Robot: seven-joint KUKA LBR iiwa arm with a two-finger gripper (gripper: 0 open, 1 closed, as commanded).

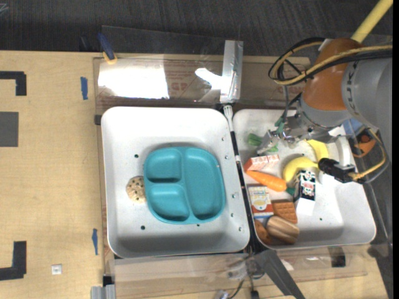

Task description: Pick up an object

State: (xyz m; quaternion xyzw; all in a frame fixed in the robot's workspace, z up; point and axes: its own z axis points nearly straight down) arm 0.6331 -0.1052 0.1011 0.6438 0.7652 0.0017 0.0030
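Arm over the right bin's far end, above a clutter of toy food.

Seen from above, the grey arm [368, 92] reaches in from the right, and its jaws [282, 134] hang over the far left part of the right bin [349, 226]; whether they are parted or closed cannot be told, and nothing is visibly between them. Just beside them lie a banana [300, 166], a carrot [268, 180], a small carton [262, 162] and, nearer the front, a bread roll [282, 230] and a cracker [285, 211]. The left bin [124, 132] holds a teal divided plate [185, 184] with a cookie [135, 189] touching its left edge. Both bins rest on the wooden surface [43, 167].
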